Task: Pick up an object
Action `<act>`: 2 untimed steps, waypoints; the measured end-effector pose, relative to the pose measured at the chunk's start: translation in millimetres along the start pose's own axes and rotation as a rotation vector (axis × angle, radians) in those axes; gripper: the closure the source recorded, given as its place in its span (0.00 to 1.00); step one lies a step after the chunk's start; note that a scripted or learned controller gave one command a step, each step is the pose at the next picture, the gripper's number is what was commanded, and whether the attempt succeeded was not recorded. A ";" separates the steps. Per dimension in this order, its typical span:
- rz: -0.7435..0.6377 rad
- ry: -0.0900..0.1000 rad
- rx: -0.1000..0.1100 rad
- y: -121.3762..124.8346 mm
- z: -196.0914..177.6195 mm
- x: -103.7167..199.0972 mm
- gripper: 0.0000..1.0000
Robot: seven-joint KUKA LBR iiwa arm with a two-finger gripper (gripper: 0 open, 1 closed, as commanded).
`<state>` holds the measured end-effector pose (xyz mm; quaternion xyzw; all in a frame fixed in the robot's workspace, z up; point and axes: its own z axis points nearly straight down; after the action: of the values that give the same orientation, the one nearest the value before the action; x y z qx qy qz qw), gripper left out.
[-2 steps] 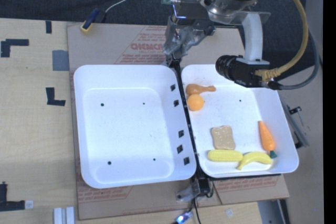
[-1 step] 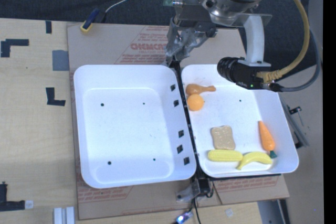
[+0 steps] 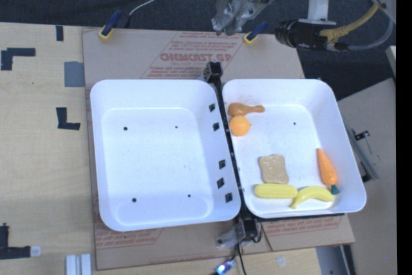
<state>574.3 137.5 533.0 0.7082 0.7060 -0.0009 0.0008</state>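
The right bin [image 3: 325, 100] holds several toy foods. A brown drumstick [image 3: 244, 109] and an orange ball [image 3: 239, 127] lie by its left wall. A tan bread slice [image 3: 273, 169] sits mid-bin, with a yellow corn cob [image 3: 275, 191] and a banana [image 3: 312, 196] along the near wall. An orange carrot [image 3: 327, 167] lies at the right side. My gripper [image 3: 226, 24] hangs high above the bench, behind the bins' far edge, with nothing visibly in it.
The left bin [image 3: 103, 100] stands beside the right one, joined by a black-clipped divider [image 3: 222, 138]. Both rest on a cardboard sheet [image 3: 187, 55]. Blue and yellow clamps [image 3: 109, 26] hold the sheet's far corners. A cable and hose hang right of the wrist.
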 end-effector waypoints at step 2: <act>-0.004 0.002 0.002 -56.9 -1.8 5.5 1.00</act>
<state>517.4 143.3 534.7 0.7070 0.7072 -0.0010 -0.0004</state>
